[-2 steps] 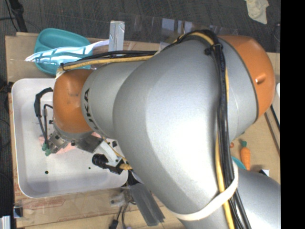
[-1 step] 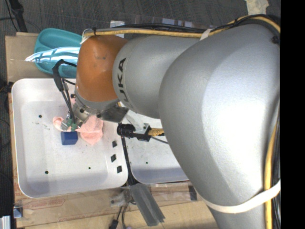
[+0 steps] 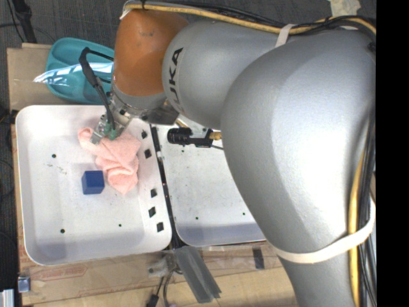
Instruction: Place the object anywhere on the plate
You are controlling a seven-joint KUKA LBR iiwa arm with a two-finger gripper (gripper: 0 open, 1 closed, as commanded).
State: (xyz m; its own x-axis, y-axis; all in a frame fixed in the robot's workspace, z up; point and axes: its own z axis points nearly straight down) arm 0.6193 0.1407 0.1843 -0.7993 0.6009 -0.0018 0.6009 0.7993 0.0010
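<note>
A crumpled pink cloth [image 3: 120,160] lies in the upper middle of the left white bin [image 3: 45,235]. Just to its left sits a small blue cube [image 3: 92,181] on the bin floor. My gripper [image 3: 104,132] reaches down at the cloth's upper left end and seems to touch it there. The orange wrist band [image 3: 144,50] and the grey arm [image 3: 281,120] rise above and to the right of it.
A teal object [image 3: 67,66] with clear wrapping lies beyond the left bin's far edge. The arm covers most of the right bin [image 3: 204,216]. A raised divider [image 3: 160,190] with black clips separates the two bins.
</note>
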